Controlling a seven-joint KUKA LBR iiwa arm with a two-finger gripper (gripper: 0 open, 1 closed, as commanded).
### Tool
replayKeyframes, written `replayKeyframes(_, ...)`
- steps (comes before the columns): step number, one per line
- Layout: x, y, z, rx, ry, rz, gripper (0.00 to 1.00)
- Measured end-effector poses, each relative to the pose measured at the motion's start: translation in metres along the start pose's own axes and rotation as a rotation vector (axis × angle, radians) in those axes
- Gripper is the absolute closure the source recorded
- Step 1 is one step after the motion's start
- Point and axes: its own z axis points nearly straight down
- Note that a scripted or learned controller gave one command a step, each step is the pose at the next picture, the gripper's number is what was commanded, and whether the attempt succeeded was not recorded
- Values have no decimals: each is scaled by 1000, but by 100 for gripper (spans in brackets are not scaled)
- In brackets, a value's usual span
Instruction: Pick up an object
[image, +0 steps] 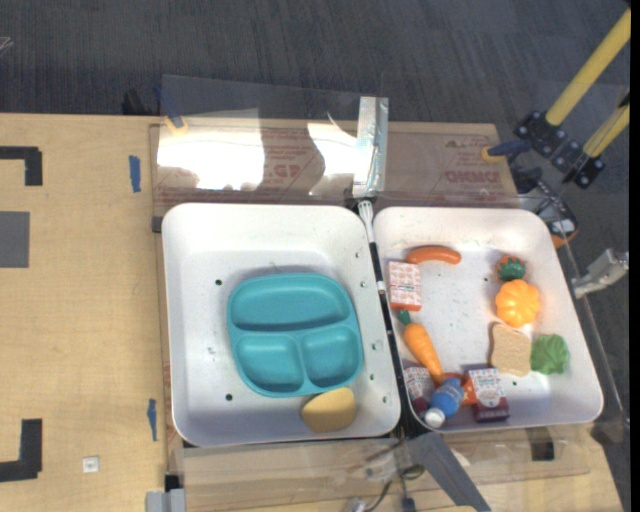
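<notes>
Hugging near rim of right bin (578, 392): bottle (447, 398), seemingly packets (487, 388); bare floor mid-bin; gripper state untellable.

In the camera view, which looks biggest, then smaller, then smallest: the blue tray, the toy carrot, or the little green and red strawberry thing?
1. The blue tray, by far the biggest.
2. The toy carrot.
3. The strawberry thing, the smallest.

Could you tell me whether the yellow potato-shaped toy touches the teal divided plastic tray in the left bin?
Touching. The camera view shows the yellow potato-shaped toy lying against the teal divided tray's lower right corner, with no white bin floor between them.
</notes>
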Motion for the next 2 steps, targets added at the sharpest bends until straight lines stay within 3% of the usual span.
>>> replayKeyframes(1, 57, 61, 194, 12, 6, -182, 0)
replayKeyframes(2, 65, 148, 221, 9, 3, -216, 0)
